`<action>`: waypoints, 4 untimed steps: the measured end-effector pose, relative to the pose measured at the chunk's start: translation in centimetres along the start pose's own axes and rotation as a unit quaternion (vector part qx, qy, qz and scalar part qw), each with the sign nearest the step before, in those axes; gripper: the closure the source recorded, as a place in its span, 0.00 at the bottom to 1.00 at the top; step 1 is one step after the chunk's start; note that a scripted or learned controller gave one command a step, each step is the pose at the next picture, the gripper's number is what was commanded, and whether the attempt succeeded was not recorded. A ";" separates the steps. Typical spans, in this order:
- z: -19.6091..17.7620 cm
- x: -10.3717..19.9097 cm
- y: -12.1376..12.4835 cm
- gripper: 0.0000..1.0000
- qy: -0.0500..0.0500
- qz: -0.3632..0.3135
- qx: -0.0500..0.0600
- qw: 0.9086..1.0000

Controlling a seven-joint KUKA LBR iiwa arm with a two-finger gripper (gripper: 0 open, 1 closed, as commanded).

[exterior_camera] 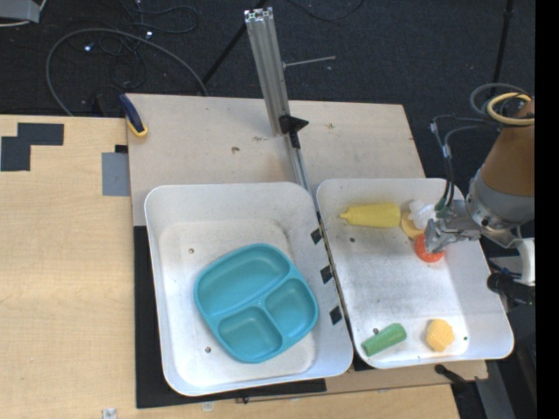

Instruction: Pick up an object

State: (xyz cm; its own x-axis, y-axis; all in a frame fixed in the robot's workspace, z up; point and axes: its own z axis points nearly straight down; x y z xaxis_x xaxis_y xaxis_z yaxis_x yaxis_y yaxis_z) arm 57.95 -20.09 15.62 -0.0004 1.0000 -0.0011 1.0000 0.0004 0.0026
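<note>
Gripper (434,234): right of frame, over right bin (393,278); grip state cannot be told.
Orange-red object (428,250): just below gripper.
Yellow bottle (371,216): left of gripper.
Left bin (175,225): teal divided tray (255,301).

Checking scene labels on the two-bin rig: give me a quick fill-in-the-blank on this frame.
1. The blue divided tray lies in the ____ bin.
2. The tray has ____ compartments.
3. The green object lies beside the small orange-yellow object, along the right bin's ____ edge.
4. The gripper is over the ____ bin.

Missing words: left; three; near; right
</note>
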 end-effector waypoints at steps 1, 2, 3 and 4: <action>-5.2 -0.9 -0.4 1.00 0.000 0.000 0.000 1.000; -8.1 -1.0 -0.4 1.00 0.000 0.000 0.000 1.000; -8.0 3.3 -1.0 1.00 0.002 -0.002 0.003 1.000; -7.4 8.4 -3.2 1.00 0.002 -0.002 0.004 1.000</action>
State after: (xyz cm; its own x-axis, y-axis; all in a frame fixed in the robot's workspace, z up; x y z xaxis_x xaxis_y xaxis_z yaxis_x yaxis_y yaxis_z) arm 54.77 -11.70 22.99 -0.0037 1.0000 0.0024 1.0000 0.0037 -0.0053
